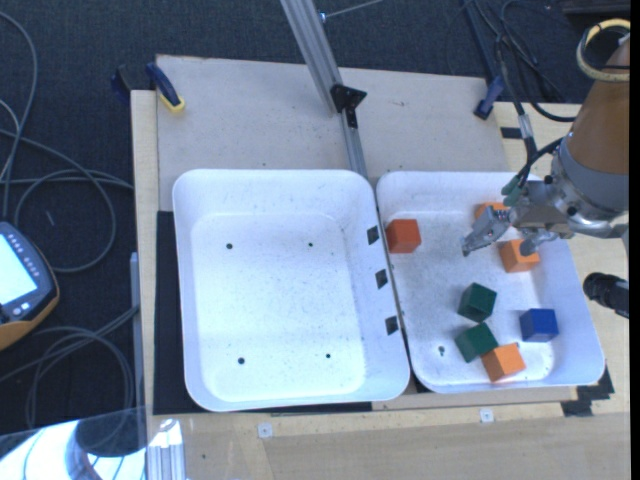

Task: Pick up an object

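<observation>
**A:** Where is the claw (497,230) right now?

**B:** Over the right bin (432,196), hanging off the arm (600,148) that reaches in from the right. I cannot tell from this slant how its jaws stand, and I see no block between them.

**A:** So what could it pick?

**B:** The closest candidate is the orange block (518,255) just below and to the right of the claw, partly tucked under it. Another orange cube (403,235) sits off to the claw's left, near the bin wall. Two green blocks (478,301), a blue cube (538,324) and one more orange block (504,361) lie further toward the front.

**A:** Why hover there?

**B:** My guess: the blocks lie loose and apart, so it can drop straight on one. The left bin (200,268) is well off to its left.
</observation>
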`<state>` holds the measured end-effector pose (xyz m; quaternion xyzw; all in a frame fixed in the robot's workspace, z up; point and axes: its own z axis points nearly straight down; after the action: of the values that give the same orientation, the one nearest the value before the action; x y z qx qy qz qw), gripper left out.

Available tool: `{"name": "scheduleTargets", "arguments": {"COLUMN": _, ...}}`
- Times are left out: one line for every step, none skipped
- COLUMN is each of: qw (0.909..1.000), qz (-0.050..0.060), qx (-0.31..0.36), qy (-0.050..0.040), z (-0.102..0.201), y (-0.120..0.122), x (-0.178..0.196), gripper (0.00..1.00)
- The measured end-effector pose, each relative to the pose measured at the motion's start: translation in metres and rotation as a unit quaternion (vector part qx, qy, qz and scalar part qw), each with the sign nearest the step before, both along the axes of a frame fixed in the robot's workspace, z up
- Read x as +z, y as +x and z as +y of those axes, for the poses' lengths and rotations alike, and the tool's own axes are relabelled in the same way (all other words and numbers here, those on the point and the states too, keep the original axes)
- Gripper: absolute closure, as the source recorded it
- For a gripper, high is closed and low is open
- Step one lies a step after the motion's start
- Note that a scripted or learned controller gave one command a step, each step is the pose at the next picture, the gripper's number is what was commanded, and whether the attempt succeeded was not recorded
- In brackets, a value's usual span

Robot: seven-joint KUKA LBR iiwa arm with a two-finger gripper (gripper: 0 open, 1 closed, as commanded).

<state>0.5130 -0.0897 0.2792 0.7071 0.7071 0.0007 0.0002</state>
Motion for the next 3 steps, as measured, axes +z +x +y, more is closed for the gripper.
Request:
{"name": "scheduleTargets", "arguments": {"qw": 1.0000, "qz": 0.005, "qx": -0.001, "qy": 0.0003, "z": -0.029, "y": 0.011, "x": -0.072, "gripper": 0.00}}
{"name": "scheduleTargets", "arguments": {"qw": 1.0000, "qz": 0.006, "qx": -0.003, "qy": 0.0014, "z": -0.085, "y": -0.029, "x": -0.182, "gripper": 0.00}}
{"name": "scheduleTargets", "arguments": {"qw": 1.0000, "qz": 0.002, "qx": 0.002, "qy": 0.0023, "z": -0.031, "y": -0.033, "x": -0.180, "gripper": 0.00}}
